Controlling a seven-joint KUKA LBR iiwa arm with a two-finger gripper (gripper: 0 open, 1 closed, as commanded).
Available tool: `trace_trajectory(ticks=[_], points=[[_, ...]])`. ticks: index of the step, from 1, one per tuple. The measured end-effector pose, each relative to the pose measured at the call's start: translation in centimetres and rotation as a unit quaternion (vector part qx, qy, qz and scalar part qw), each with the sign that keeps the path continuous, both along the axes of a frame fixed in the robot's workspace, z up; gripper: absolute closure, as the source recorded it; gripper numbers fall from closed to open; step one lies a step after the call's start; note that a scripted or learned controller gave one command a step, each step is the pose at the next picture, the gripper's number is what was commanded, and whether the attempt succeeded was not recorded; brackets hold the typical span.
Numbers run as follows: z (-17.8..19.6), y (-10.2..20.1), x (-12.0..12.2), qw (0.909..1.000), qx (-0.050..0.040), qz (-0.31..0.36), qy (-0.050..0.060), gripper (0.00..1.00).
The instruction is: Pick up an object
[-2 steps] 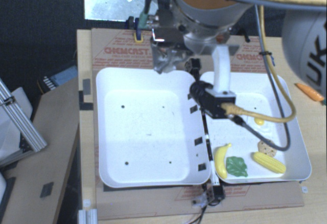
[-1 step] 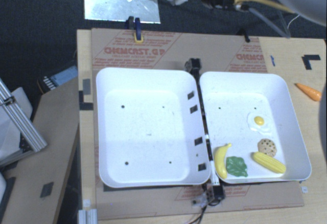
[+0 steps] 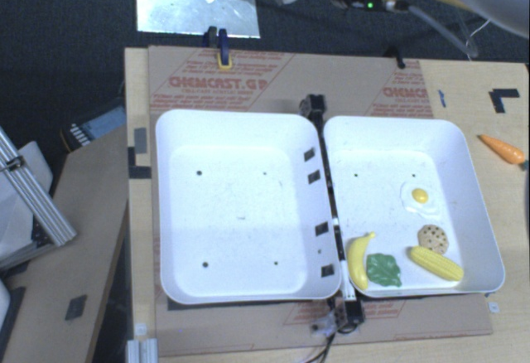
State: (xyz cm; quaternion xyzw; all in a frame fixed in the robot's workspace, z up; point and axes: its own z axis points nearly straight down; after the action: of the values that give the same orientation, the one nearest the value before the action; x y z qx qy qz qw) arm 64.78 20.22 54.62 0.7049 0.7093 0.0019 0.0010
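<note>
Right bin [image 3: 464,154], near corner: banana [image 3: 358,260], green leaf [image 3: 383,269], corn [image 3: 436,263], cookie [image 3: 432,237], fried egg [image 3: 419,196]. We cannot tell the hand's state. We would target the corn, least crowded, descending straight.

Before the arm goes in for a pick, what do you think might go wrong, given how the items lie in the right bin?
1. The banana touches the green leaf and lies against the bin's left wall, so a grasp there may catch both or hit the wall.
2. The cookie sits just above the corn cob; closing on one could nudge the other.
3. The fried egg looks flat, which probably gives little to grip.
</note>
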Motion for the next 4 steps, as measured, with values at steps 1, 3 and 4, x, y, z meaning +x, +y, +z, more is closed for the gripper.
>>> trace_trajectory(ticks=[1, 3, 4], points=[[-2.5, 3.4, 2.1, 1.0, -0.0003, 0.0, 0.001, 1.0], [-10.6, 1.5, 2.0, 1.0, 0.0005, 0.002, 0.002, 1.0], [-16.1, -6.1, -1.5, 1.0, -0.0021, -0.006, 0.005, 1.0]])
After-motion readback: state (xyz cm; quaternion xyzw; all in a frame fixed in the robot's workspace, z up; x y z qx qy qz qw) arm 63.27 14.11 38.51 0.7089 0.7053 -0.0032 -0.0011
